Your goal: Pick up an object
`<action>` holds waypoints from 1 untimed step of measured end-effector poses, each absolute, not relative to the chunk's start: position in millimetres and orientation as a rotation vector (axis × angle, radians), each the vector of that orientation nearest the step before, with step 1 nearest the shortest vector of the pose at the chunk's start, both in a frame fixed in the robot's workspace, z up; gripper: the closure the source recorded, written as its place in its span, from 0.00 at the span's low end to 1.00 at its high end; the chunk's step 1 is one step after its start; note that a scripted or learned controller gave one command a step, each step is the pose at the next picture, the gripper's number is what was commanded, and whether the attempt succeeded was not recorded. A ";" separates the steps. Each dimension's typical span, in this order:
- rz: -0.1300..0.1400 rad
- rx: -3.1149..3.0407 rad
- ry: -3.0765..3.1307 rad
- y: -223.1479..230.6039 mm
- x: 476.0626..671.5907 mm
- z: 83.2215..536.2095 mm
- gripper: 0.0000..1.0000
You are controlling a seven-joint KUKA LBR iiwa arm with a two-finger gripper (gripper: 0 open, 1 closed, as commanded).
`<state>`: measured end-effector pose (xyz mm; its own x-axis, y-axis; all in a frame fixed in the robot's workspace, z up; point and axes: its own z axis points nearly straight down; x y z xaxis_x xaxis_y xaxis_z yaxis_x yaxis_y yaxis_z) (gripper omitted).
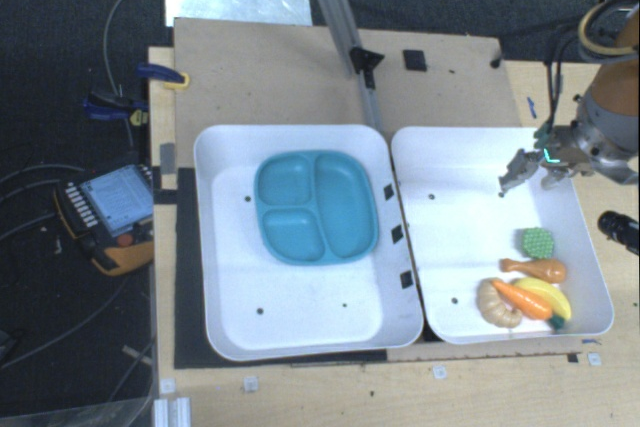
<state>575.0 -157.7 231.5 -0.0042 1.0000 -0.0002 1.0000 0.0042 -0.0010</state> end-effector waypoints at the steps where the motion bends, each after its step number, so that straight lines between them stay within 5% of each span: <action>1: -0.001 -2.218 -2.228 -157.7 575.7 232.8 0.00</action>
<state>575.7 -157.7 232.8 -0.0046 1.0000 -0.0006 1.0000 0.0046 0.0017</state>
